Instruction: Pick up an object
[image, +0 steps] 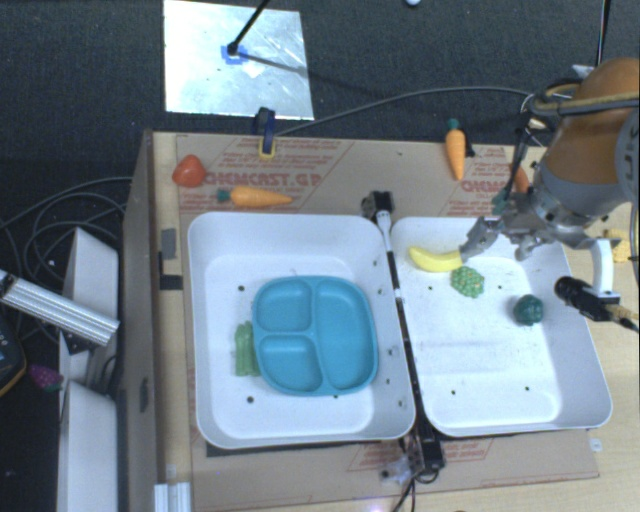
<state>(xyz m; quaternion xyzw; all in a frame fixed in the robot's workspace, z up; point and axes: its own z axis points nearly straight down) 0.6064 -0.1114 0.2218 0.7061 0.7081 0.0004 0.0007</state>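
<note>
Gripper (478, 240) hangs over the banana (435, 260) and green ball (467, 281), finger state indiscernible.

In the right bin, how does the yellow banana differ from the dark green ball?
The banana is yellow and the ball is dark green. The banana is long and curved, the ball round and compact. The banana lies near the right bin's back left corner, beside a light green bumpy object; the ball sits alone nearer the right wall. Both rest on the bin floor, and neither is held by the gripper.
</note>
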